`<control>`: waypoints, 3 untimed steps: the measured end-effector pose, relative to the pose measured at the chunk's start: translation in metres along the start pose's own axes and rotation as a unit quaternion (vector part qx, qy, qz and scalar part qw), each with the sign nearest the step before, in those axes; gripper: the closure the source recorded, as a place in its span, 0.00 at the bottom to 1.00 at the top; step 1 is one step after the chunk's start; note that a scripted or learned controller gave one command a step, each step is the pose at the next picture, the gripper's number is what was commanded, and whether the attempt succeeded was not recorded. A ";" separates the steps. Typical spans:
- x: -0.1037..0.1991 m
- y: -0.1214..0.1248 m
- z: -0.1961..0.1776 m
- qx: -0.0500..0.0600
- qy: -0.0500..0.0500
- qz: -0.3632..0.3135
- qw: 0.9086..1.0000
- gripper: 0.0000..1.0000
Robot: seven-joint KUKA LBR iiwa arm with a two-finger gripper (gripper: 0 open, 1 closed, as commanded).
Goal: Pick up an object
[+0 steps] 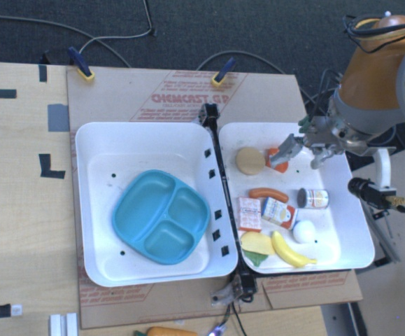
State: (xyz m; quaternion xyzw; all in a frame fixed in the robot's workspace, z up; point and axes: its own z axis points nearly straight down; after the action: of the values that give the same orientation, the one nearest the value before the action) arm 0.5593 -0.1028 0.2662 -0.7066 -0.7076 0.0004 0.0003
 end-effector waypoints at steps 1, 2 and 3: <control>0.002 0.048 0.180 -0.002 0.000 0.000 1.000 0.00; -0.011 0.000 0.180 -0.003 -0.001 0.000 1.000 0.00; 0.001 0.054 0.180 -0.003 0.000 0.000 1.000 0.00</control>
State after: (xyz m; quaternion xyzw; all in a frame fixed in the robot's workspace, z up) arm 0.6126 -0.1014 0.0862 -0.7064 -0.7078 -0.0015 -0.0021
